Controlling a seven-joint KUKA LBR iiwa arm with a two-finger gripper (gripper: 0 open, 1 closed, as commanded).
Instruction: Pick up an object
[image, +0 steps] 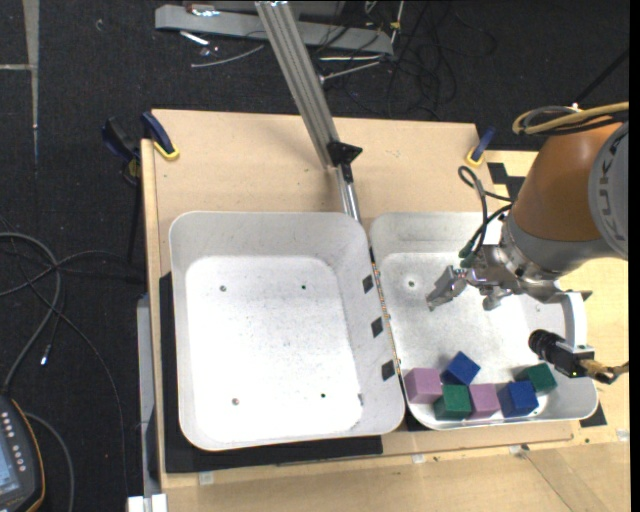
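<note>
The small blue cube (461, 367) lies in the shallow white right-hand bin (400, 235), atop a row of purple, green and blue blocks along its near wall. The jaws (447, 287) hang above bare bin floor, well apart from that cube — it lies nearward and slightly right of them. Nothing sits between the jaws — whether wide or narrow, I cannot tell.

Two bins sit side by side on the bench (250, 150), the left bin (190, 330) at frame centre, the right bin (400, 235) holding blocks (470, 398) clustered along its lower edge.
</note>
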